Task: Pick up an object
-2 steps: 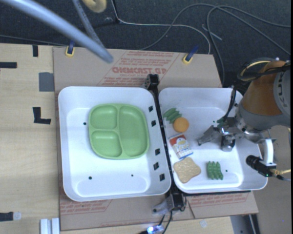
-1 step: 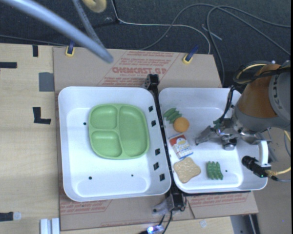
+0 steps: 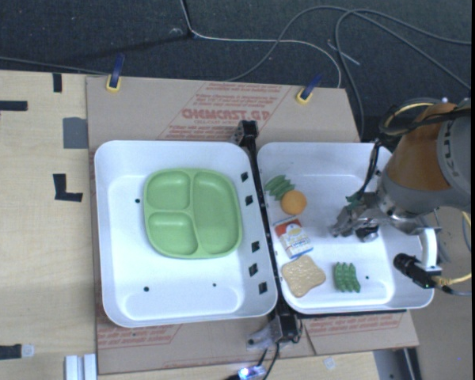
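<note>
I see my end effector (image 3: pixel 353 222) low in the right bin, nearest the small orange ball (image 3: pixel 294 203) leftward (grip state: can't tell).

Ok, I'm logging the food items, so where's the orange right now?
The orange lies in the right bin near its left wall, just below the green pepper and above the small carton.
</note>
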You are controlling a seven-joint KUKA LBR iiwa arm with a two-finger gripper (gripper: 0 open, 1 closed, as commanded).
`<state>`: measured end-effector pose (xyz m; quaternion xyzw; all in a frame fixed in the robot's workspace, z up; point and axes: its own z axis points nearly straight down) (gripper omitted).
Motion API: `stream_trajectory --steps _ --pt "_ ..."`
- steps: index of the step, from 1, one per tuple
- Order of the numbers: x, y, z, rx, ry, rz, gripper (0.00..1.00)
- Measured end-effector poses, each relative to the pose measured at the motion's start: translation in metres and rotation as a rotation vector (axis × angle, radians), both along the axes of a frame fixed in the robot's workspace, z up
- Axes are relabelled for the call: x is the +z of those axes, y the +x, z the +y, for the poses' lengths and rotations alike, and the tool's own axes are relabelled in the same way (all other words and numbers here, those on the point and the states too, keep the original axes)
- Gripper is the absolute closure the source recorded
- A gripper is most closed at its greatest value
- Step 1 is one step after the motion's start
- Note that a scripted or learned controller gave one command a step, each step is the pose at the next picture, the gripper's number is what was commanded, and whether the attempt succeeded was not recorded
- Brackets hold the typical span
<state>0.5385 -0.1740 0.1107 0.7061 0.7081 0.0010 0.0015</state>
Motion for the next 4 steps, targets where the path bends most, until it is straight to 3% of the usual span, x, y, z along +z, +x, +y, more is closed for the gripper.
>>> stream_trajectory --steps 2,3,4 --pt "0.115 0.002 0.005 -0.001 -0.001 -0.001 1.00" --pt "0.120 0.002 0.005 -0.002 0.001 0.004 1.00" --pt "0.128 -0.003 0.058 0.003 0.002 0.004 1.00"
